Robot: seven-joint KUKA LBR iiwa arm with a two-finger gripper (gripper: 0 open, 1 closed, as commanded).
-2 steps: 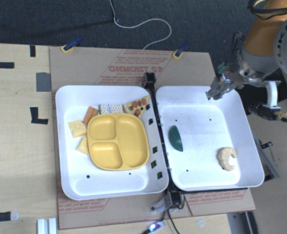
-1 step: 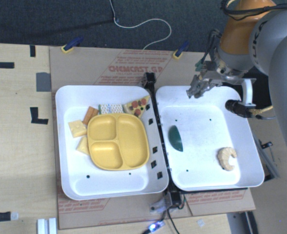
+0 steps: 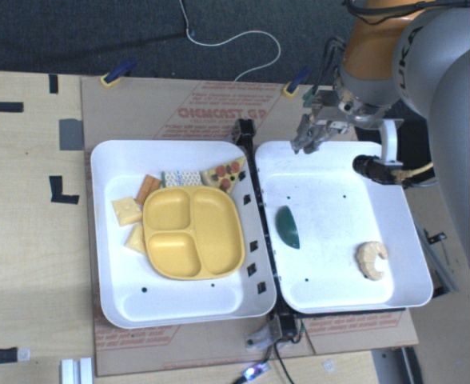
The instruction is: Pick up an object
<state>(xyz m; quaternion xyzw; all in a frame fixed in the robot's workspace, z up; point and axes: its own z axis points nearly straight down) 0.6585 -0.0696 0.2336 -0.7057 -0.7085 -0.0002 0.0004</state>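
Observation:
A dark green oval object [image 3: 288, 227] lies near the left side of the right bin [image 3: 331, 294]. A tan croissant-shaped piece [image 3: 372, 260] rests by that bin's right wall. My gripper [image 3: 308, 139] hangs over the bin's far left corner, well above both objects, and nothing shows between its fingers. A yellow divided plate [image 3: 193, 232] sits in the left bin [image 3: 115, 294] with several small food pieces [image 3: 143, 198] along its far and left sides.
A black divider [image 3: 255, 206] runs between the two bins. The grey arm with its orange band [image 3: 383, 22] fills the upper right. A white cable [image 3: 219, 38] loops over the dark cloth behind the bench. Cardboard lies under the bins.

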